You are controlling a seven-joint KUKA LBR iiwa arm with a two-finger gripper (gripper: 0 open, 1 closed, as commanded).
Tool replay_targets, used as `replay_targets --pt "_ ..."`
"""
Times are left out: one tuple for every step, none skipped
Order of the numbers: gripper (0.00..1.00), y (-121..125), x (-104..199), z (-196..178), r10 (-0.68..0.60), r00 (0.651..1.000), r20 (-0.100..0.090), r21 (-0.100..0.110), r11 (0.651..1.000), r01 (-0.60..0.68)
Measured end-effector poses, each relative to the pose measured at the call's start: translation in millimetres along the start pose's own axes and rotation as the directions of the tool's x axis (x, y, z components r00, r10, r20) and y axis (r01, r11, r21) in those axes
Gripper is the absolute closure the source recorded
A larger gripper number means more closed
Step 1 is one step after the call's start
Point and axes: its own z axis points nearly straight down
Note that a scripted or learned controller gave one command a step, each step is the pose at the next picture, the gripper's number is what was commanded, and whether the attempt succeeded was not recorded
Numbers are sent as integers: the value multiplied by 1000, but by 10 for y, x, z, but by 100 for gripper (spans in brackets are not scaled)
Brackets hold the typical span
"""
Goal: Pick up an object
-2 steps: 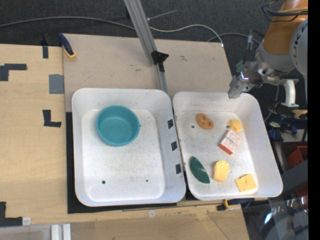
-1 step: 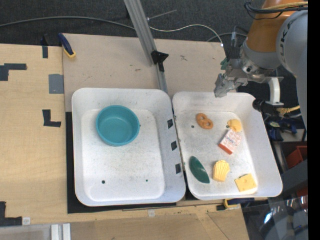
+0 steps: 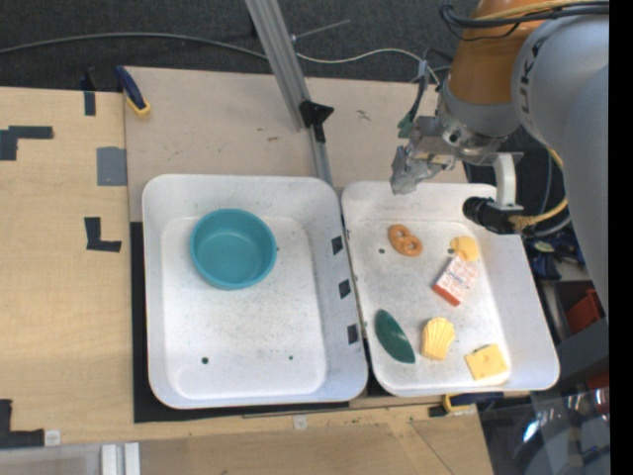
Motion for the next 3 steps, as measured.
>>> replay_targets --pt "100 -69 480 -65 1 1000 1 1 1000 -1" --pt "100 -188 905 -25 1 1000 2 2 1000 -1" --pt "100 -286 1452 117 0 1000 2 3 1000 0"
